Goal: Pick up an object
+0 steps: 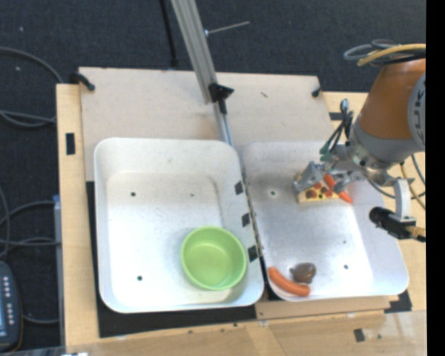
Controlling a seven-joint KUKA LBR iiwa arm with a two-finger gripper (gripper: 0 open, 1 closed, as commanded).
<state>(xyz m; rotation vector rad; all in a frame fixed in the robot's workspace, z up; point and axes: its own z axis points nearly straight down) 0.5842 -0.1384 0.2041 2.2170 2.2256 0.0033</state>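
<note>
Camera view is showing the gripper (317, 178) hanging over a small yellow-and-red toy (319, 193) near the right bin's (371, 273) far edge; finger state undeterminable; toy judged light, rigid, best pinched across its narrow sides.

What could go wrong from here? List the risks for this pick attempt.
1. The gripper sits low over a small yellow-and-red toy in the right bin; the grasp may miss or only nudge it.
2. An orange piece lies right beside that toy, so it could get knocked or dragged along.
3. The orange sausage-shaped toy and brown lump lie at the bin's near edge, awkward to reach.
</note>
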